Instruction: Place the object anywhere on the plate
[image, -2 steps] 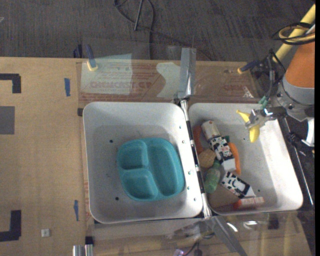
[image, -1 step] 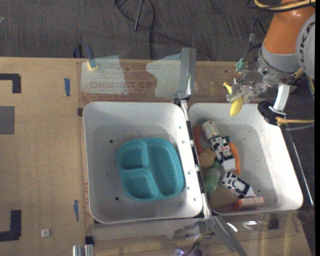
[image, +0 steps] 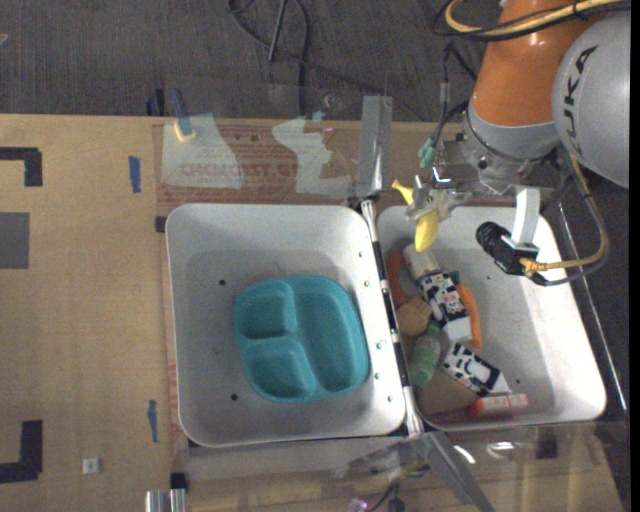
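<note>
Yellow banana (image: 425, 222) pinched in gripper (image: 432, 203) fingers, lifted over right bin's (image: 560, 330) far-left corner; teal plate (image: 298, 337) in left bin (image: 200, 300) still bare, placing remains.

Two bins (image: 200, 240), one plate (image: 298, 337)

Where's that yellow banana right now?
The banana hangs at the gripper above the far left corner of the right bin, just above the pile of toys, not yet over the teal plate.
</note>
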